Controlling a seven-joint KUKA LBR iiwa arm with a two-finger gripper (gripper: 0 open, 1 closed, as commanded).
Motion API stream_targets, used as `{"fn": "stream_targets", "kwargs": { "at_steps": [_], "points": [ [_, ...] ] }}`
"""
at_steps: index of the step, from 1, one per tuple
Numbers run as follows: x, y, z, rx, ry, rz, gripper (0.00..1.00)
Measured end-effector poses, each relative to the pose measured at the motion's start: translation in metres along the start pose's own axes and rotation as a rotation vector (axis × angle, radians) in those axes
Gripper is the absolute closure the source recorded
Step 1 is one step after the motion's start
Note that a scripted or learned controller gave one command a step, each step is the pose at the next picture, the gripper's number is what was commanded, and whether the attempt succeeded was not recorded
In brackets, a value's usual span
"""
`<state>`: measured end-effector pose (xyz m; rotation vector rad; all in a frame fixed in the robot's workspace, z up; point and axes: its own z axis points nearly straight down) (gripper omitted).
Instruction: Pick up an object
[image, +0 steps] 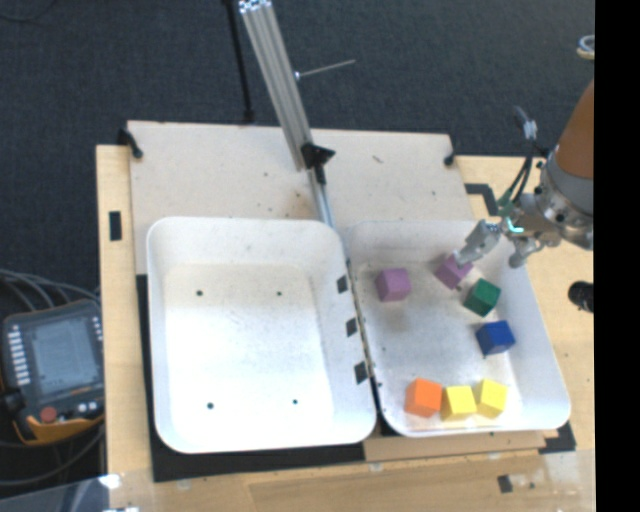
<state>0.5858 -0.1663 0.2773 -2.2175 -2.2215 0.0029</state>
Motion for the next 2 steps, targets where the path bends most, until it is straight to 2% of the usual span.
{"fn": "stream_targets", "kwargs": {
  "at_steps": [1,2],
  "points": [
    [0.0,0.001,-0.002,-0.005,-0.001,-0.001,0.0],
    [0.007,0.003,0.044,0.0,-0.002,0.0,0.0]
  ]
}}
